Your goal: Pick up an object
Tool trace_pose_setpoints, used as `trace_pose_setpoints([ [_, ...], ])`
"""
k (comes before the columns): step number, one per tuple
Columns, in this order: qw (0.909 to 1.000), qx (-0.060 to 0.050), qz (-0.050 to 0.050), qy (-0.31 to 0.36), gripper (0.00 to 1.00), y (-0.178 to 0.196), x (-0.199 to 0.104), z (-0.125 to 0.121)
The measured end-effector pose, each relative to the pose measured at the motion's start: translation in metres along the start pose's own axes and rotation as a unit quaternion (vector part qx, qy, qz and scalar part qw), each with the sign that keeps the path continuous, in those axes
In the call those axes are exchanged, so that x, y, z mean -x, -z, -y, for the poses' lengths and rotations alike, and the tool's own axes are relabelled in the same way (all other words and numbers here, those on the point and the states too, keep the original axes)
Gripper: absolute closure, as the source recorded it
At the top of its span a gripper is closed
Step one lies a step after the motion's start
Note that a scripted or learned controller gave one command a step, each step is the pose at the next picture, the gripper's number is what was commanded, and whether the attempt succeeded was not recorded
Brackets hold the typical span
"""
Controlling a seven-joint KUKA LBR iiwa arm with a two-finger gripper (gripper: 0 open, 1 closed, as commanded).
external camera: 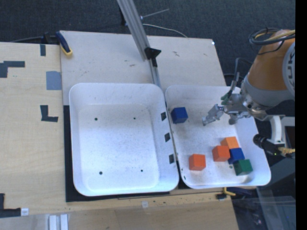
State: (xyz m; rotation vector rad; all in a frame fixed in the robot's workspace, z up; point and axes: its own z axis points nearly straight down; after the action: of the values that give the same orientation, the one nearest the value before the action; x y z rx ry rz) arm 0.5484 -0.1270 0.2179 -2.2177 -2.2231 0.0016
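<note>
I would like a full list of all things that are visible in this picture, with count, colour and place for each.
Shallow plastic bins: 2, white, side by side; left bin, right bin.
Blue cube: 1, right bin, far left part.
Orange cubes: 3, right bin, near side.
Dark blue cube: 1, beside the orange pair.
Green cube: 1, near right corner.
Metal pole: 1, grey, behind the bins.
Gripper: 1, grey, above the right bin.

White bins (115, 92) with tiny dark specks — blue cube (179, 114), orange cubes (197, 162), dark blue block (236, 154), green block (243, 166) — tan desk (29, 147).
</note>
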Motion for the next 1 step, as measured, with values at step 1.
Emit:
trace_pose_setpoints([
  [1, 1.0000, 0.000, 0.000, 0.000, 0.00, 0.0093, 0.0091, 0.0149],
])
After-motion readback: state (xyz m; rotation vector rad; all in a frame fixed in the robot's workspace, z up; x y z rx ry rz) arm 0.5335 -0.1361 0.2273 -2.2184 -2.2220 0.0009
